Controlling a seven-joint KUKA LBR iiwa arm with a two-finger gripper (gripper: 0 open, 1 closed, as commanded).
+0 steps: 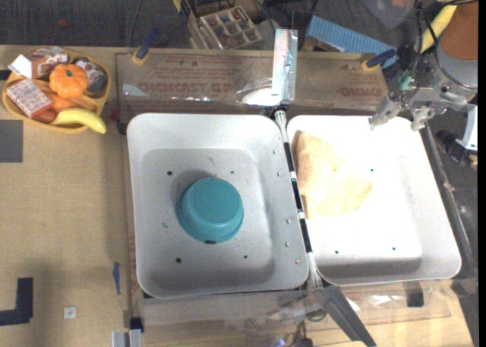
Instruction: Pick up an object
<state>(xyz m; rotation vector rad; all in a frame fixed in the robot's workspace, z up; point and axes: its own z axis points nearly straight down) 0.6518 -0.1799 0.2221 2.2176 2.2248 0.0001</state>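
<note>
Over at the upper right corner of the right-hand shallow white bin [425,186], the two-finger gripper [398,114] hangs with its fingers spread apart and nothing between them. It sits above the bin's far rim, well apart from everything inside. Down in that bin lies a pale tan, flat cloth-like piece [326,175], pressed against the left wall next to the divider. Across in the left-hand shallow white bin [144,148], a teal round plastic bowl [211,209] rests upside down near the middle of the floor, untouched. Off on the bench's far left corner, a yellow dish of toy food [53,91] holds an orange pumpkin shape and a yellow banana, far from the arm
</note>
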